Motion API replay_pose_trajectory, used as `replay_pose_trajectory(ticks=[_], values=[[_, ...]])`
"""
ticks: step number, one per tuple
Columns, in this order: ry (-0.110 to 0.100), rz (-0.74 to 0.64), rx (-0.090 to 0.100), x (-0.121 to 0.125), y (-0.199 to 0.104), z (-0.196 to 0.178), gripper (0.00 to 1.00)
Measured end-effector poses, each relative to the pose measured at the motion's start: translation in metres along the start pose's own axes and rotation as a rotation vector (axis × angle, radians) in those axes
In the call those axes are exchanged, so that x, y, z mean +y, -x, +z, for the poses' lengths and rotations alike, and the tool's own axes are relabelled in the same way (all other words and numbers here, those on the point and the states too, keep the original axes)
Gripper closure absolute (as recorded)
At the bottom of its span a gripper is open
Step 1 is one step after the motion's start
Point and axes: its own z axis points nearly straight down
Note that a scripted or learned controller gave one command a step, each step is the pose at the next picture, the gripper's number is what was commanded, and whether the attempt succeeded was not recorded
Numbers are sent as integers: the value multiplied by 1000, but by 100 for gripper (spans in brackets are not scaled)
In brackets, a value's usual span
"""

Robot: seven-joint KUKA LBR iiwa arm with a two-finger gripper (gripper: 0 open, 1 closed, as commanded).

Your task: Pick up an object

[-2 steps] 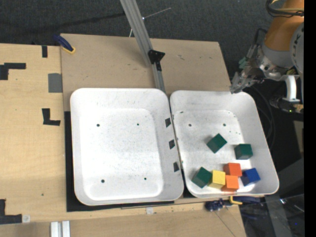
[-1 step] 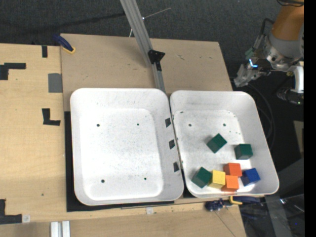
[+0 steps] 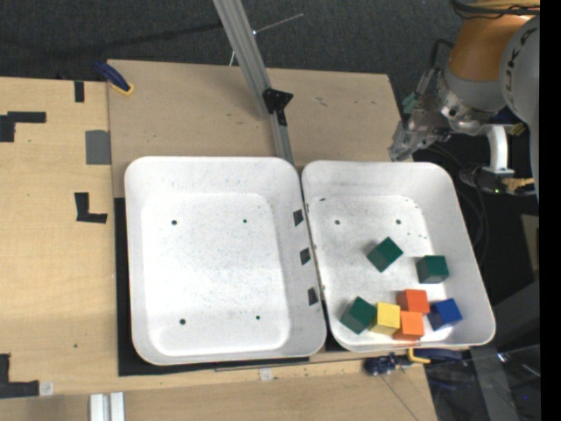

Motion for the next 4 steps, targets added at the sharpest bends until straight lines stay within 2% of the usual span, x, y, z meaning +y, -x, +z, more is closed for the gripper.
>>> replay_pose_trajectory(ticks=[1, 3, 4], values=[[1, -1, 1, -7, -52, -10, 100], [-2, -2, 1, -24, -166, 11, 100], [1, -2, 0, -31, -218, -3, 100]])
